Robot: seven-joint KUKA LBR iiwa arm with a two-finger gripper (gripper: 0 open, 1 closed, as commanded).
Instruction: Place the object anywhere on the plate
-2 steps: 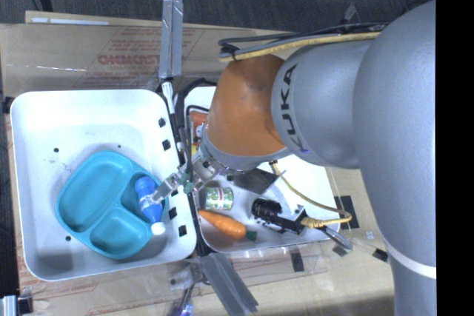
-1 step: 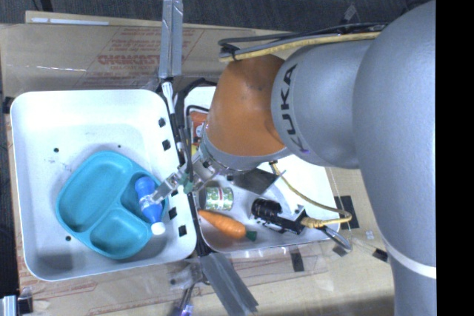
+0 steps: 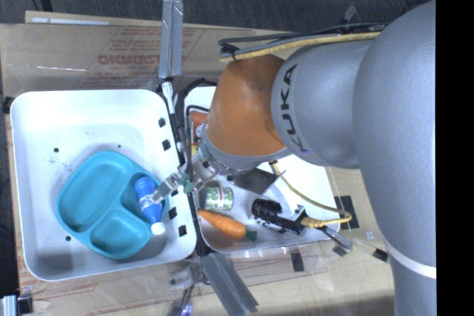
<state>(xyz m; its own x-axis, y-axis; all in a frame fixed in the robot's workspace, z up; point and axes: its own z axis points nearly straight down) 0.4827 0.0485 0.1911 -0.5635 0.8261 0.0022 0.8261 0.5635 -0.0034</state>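
1. Arm (image 3: pixel 318 107). Grey, with an orange band. It reaches in from the right across the right bin (image 3: pixel 307 177) and over the wall between the bins.

2. Left bin (image 3: pixel 44 107). White and shallow. Holds items 3 and 4.

3. Plate (image 3: pixel 92 196). Blue, divided into compartments, lying flat on the left bin's floor.

4. Bottle (image 3: pixel 151 209). Blue, with a white cap (image 3: pixel 158 229) pointing toward the near wall. This is judged to be the task's object.
   - Position: over the plate's right rim, on the side toward the dividing wall. Whether it rests on the rim or hangs just above it cannot be told.
   - Handling (judged): a small plastic bottle, so light and fairly stiff. The smooth, rounded body is likely to be slippery and to roll once set down.
   - Best hold (judged): across the middle of the body, square to its length and clear of the cap.

5. Carrot (image 3: pixel 222 224). Orange, lying in the right bin near its front wall.

6. Can (image 3: pixel 219 197). Green-labelled, just behind the carrot.

7. Gripper (image 3: pixel 157 194). Positioned at the bottle's upper body and overlapping it. Whether it is clamped on the bottle or merely beside it cannot be told at this slant.
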